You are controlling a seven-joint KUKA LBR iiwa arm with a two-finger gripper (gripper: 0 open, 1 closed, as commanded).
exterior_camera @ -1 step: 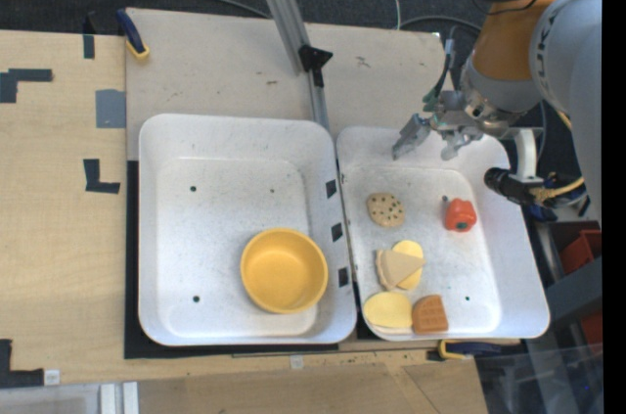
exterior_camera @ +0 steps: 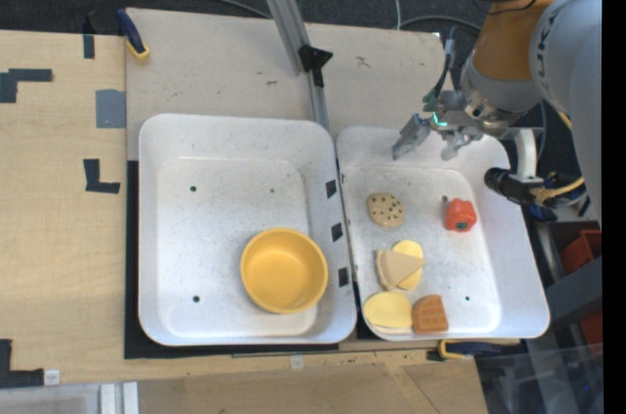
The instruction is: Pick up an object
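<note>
Two white bins sit side by side; the gripper (exterior_camera: 432, 142) hovers with jaws spread, holding nothing, over the right bin's (exterior_camera: 518, 299) far edge, the cookie (exterior_camera: 385, 208) lying nearer.

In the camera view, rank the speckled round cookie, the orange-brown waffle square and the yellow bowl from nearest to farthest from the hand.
1. Speckled round cookie, right bin, below the hand.
2. Orange-brown waffle square, right bin's near edge.
3. Yellow bowl, left bin.

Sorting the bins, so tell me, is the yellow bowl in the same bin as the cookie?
No, the yellow bowl sits in the left bin, the cookie in the right bin.
</note>
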